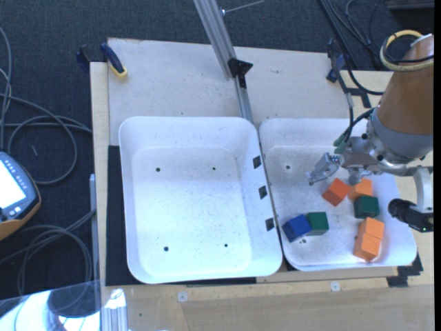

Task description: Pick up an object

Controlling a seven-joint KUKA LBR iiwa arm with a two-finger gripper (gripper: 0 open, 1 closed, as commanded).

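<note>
1. 2 white bins stood side by side; the right bin held the blocks.
2. Gripper hovered over that bin, holding nothing visible; its spread could not be judged.
3. Nearest target, the orange block, lay just below and right of the tips, set diagonally.
4. No legible labels or writing.

right bin: blocks crowd its near right part | blue block touching green block | orange cube, dark green block, tall orange block close together, narrow gaps | far left floor bare | left bin: floor open | slanted metal pole crosses above far edge
</note>
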